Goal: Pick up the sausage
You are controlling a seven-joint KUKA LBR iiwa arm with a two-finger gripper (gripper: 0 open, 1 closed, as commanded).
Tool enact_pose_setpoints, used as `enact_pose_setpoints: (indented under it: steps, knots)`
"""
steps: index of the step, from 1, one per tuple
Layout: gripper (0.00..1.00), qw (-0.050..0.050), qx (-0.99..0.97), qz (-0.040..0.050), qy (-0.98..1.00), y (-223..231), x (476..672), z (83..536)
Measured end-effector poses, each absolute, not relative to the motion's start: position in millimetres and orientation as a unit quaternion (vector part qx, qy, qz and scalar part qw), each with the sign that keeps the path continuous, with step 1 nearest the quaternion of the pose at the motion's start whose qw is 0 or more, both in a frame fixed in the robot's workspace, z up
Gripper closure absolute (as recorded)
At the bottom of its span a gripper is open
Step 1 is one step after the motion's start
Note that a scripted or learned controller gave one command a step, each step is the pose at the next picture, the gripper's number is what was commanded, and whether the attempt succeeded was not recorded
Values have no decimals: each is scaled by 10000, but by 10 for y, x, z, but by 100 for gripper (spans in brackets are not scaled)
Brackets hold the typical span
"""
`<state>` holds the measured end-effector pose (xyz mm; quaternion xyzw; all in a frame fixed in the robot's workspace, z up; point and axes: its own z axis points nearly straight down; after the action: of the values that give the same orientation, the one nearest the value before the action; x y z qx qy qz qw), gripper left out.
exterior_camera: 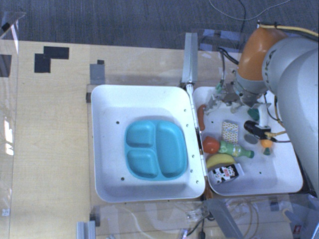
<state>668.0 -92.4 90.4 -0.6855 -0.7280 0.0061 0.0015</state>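
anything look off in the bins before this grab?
Mostly normal clutter. One oddity: the sausage lies tight along the right bin's left wall, apart from the other toys, an awkward spot for a grasp. The blue tray sits flat in the left bin. No spills or damage visible.

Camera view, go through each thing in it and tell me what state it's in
sausage: lying along right bin's left wall, not gripped
gripper: above right bin's far end, beside sausage
blue tray: flat in left bin
banana: lying in right bin
green bottle: on its side
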Motion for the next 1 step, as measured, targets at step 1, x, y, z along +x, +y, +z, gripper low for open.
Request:
enact_pose_setpoints:
  steps: [1]
  knots:
    - [0,-1,-7106,66,-7036,-971,6678,899]
